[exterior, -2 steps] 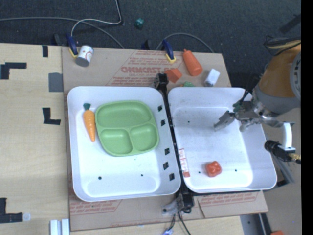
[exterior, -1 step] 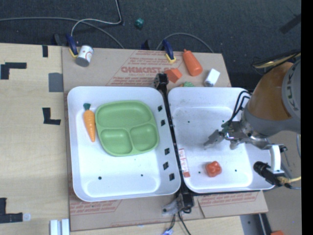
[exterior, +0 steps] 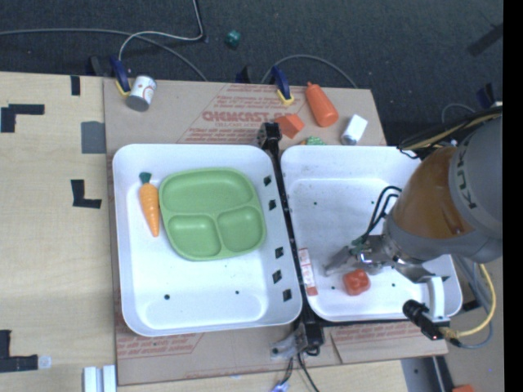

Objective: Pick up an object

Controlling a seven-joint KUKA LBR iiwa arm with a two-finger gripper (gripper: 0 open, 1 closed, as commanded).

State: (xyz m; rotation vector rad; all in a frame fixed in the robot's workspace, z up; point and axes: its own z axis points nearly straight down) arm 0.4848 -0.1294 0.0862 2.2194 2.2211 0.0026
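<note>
In the right bin, a small red block lies near the front wall, squat, with no clear long axis. The pincer hovers just above it, fingers slanting left; whether they are spread I cannot tell.

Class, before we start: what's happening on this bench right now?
A grey and orange robot arm reaches into the right bin, its hand low over a small red object near the front wall. The left bin holds a green divided plate with a toy carrot beside it.
</note>
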